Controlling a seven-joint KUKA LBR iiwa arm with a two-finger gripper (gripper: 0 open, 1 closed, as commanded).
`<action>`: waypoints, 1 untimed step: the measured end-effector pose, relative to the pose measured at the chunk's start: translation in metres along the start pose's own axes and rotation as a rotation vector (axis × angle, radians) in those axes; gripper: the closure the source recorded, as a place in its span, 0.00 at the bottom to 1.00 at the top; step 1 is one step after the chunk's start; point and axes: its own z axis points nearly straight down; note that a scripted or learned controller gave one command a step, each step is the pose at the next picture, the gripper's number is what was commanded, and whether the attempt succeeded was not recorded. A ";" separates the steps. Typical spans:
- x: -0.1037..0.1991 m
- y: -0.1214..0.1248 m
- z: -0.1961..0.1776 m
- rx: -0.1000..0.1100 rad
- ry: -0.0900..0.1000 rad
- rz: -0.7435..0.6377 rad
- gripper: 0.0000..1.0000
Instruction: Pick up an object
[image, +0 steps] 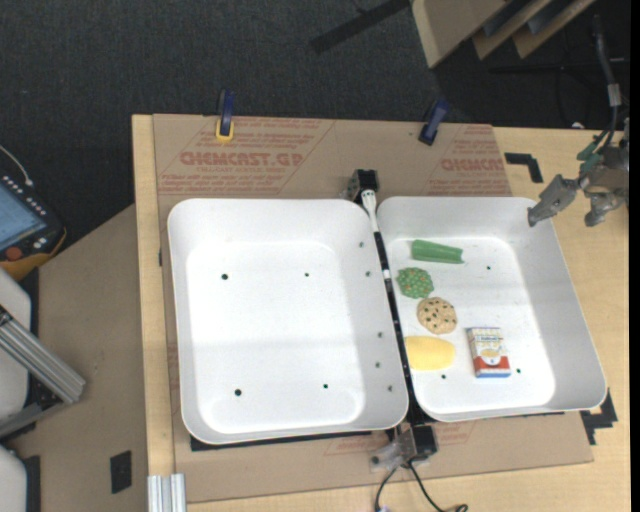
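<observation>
Nothing is picked up yet: my hand (572, 199) hovers with fingers spread wide and holding nothing over the far right corner of the right bin (560, 300), well apart from the cookie (436, 315), which lies untouched among the other items.

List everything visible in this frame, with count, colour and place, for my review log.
bins: 2, white, side by side on the bench
green block: 1, green, right bin, far end
green lump: 1, speckled green, right bin, just nearer than the block
cookie: 1, tan with dark chips, right bin, middle
yellow piece: 1, yellow, right bin, near its left wall
small box: 1, red and white, right bin, right of the yellow piece
clamps: 2, blue, far board edge
pincer: 1, grey, above the right bin's far right corner
</observation>
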 end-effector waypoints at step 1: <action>0.000 0.001 -0.011 -0.004 -0.002 -0.001 1.00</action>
